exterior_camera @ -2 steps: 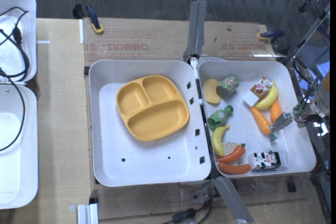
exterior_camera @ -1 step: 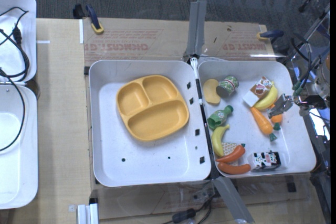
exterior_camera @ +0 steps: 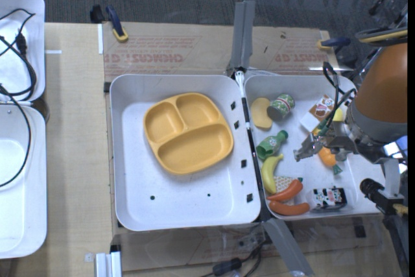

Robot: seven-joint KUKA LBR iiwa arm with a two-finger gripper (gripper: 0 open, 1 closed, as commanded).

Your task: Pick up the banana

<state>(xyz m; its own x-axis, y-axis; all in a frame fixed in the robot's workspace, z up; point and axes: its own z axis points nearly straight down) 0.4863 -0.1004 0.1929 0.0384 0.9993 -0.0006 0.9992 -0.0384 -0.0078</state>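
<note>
The banana (exterior_camera: 269, 171) lay in the right bin (exterior_camera: 299, 84) near its left wall, just above two sausages (exterior_camera: 287, 198) and below a green bottle (exterior_camera: 270, 144). The gripper (exterior_camera: 310, 150) hovered to its right; its grip I couldn't make out.
</note>
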